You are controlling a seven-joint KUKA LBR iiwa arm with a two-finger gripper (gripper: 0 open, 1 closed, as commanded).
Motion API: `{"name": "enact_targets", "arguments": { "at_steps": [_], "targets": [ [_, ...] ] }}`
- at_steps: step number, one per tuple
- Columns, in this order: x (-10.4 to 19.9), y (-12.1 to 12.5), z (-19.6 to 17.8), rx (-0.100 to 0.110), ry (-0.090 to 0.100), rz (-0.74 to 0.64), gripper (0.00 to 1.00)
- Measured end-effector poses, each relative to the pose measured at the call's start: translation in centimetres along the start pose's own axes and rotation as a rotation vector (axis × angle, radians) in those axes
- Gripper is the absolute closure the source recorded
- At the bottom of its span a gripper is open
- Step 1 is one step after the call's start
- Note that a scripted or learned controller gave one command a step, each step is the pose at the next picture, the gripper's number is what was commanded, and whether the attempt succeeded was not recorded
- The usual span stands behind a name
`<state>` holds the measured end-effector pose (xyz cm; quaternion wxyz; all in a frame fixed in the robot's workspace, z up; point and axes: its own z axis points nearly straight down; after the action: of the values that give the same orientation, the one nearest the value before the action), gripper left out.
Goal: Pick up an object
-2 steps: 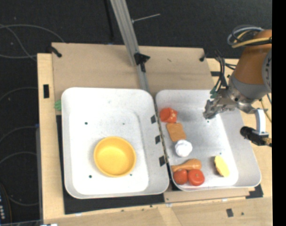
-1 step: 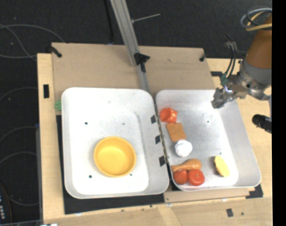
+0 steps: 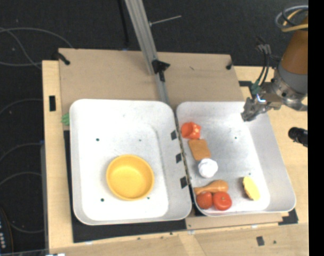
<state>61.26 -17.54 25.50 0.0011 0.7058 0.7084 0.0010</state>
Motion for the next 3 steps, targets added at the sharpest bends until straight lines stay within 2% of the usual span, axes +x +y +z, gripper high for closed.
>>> {"name": "enact_targets", "arguments": {
  "at_steps": [1, 2, 3],
  "targets": [
    [4.7, 0.8, 1.1, 0.002, 0.0, -0.002, 1.0],
    [10.4, 1.6, 0.1, 0.0, 0.002, -0.005, 1.0],
    [16.5, 2.8, 0.9, 0.001, 0.001, -0.005, 1.0]
  ]
}}
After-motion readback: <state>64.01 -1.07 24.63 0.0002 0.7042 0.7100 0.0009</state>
